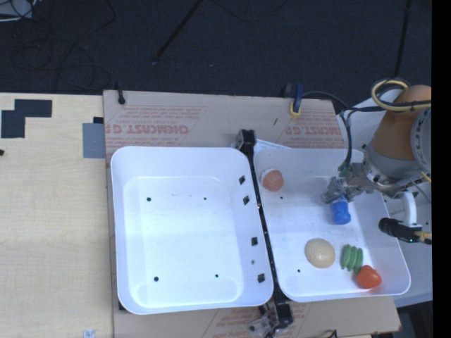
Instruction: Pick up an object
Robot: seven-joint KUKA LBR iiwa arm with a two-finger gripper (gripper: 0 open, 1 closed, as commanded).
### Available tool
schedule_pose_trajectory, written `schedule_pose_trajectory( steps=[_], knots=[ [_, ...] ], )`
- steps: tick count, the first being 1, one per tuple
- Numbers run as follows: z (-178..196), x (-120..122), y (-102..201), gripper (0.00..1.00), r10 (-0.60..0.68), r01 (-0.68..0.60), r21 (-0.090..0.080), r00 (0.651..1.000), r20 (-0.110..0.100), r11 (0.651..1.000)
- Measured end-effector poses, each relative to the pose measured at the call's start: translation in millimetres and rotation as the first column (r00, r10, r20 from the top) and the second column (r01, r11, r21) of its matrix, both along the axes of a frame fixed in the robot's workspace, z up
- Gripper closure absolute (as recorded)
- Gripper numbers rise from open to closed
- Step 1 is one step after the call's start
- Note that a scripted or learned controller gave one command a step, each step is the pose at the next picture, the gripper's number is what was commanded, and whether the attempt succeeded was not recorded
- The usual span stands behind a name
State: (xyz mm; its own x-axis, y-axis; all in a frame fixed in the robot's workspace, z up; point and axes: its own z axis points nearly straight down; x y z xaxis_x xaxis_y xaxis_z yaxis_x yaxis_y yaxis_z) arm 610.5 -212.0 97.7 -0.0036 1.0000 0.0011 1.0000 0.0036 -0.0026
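The arm reaches in from the right, and my gripper (340, 193) hangs over the right bin (296, 210) near its right wall. A small blue object (340, 213) lies directly under the gripper's tip, touching or nearly touching it; I cannot tell whether it is gripped. The same bin holds a pinkish-orange ball (272, 180) at its upper left. A cream oval object (320, 253) sits lower in the middle. Beside that are a green ridged piece (351, 257) and a red-orange piece (368, 277) in the lower right corner.
The left bin (183, 227) sits beside the right one, separated by a black divider (255, 210) with clips. Cardboard (176, 122) lies beneath both bins. A yellow cable loop (389, 90) and black cables run around the arm at the right.
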Motion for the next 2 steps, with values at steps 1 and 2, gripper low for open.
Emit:
schedule_pose_trajectory(
  steps=[1, 2],
  knots=[
    [127, -52, 63, 1.0, 0.001, -0.001, 0.001, 1.0, 0.006, 1.0],
    [89, -40, 139, 1.0, 0.004, -0.004, 0.003, 1.0, -0.004, 1.0]
  ],
)
